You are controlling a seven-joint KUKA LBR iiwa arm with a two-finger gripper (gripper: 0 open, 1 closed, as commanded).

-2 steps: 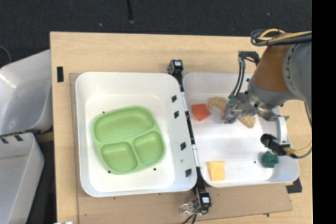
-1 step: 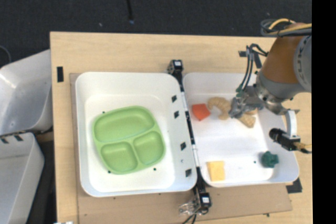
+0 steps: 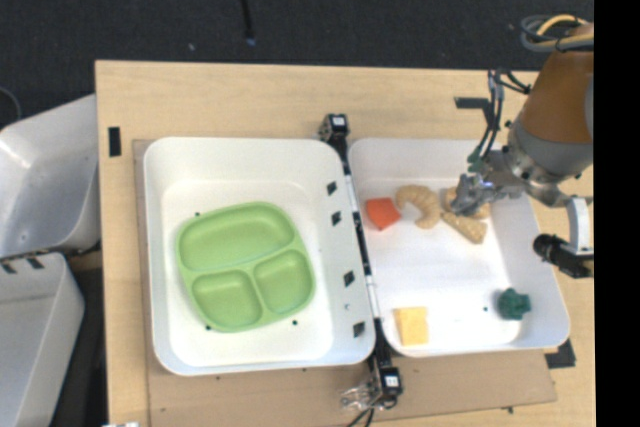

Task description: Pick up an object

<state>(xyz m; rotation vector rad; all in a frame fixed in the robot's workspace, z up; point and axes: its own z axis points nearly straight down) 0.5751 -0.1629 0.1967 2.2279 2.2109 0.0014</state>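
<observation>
The arm reaches in from the right and sets its pincer low over the upper part of the right bin, directly above a pale tan, elongated object that lies on the bin floor. That piece runs on a slant from upper left to lower right, and its upper end sits under the pincer, so the thing to be picked appears to lie straight below and a touch toward the lower right of the tip. Just to its left curls a second tan piece, arched like a hook, touching or nearly touching the first; the view is too soft to settle which. Whether the pincer is spread or closed cannot be told from here, since the metal at the tip blurs into the tan shape beneath it, and nothing can be said to be held. An orange block sits farther left, near the divider between the bins. A yellow square lies at the near edge, and a small dark green object rests in the lower right corner, both well apart from the arm. The left bin holds a green divided plate. Judged from this, a grasp would best close across the slanted piece's short width.
</observation>
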